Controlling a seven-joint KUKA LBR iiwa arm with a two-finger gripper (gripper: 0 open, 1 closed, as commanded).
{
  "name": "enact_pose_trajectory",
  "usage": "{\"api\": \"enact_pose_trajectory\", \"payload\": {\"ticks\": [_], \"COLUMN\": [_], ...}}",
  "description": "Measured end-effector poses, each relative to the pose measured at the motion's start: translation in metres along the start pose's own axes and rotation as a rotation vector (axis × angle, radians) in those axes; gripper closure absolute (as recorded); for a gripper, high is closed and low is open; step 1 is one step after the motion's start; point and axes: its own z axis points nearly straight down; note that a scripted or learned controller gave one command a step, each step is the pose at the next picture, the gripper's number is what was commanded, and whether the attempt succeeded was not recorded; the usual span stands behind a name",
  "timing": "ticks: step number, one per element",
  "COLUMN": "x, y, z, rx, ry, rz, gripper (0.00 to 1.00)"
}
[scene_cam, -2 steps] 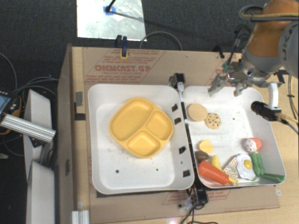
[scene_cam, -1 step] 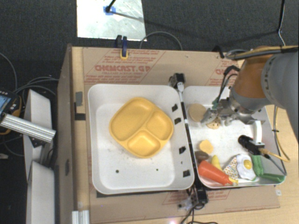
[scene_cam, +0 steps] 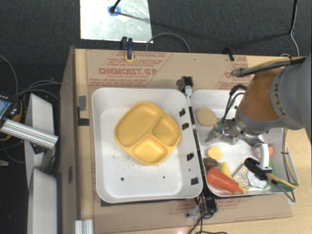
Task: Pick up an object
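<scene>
My gripper (scene_cam: 218, 132) hangs low in the right bin (scene_cam: 229, 97), near its left side, below the grey arm with its orange band. A tan round disc (scene_cam: 206, 116) lies just up and left of it. A small yellow round piece (scene_cam: 214, 153) lies just below it. Further toward the front lie an orange carrot (scene_cam: 224, 180), a yellow wedge (scene_cam: 225, 168), a small brown piece (scene_cam: 210, 162) and a patterned scrap (scene_cam: 241, 178). I see nothing between the fingers.
The left bin (scene_cam: 105, 179) holds a yellow divided plate (scene_cam: 147, 132) at its middle. A black-clipped divider (scene_cam: 191, 130) separates the two bins. White crumpled material (scene_cam: 256, 180) lies at the right bin's front right. Brown cardboard lies under both bins.
</scene>
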Motion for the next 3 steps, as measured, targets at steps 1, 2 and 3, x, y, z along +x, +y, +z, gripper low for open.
{"api": "enact_pose_trajectory", "payload": {"ticks": [1,2,3], "x": [-0.005,-0.006,-0.006], "y": [0.071,0.073,0.073], "z": [-0.004,-0.02,-0.02], "rx": [-0.013,-0.022,-0.021], "ry": [-0.003,-0.004,-0.004], "rz": [-0.006,-0.005,-0.005], "gripper": [0.0,1.0,0.0]}}
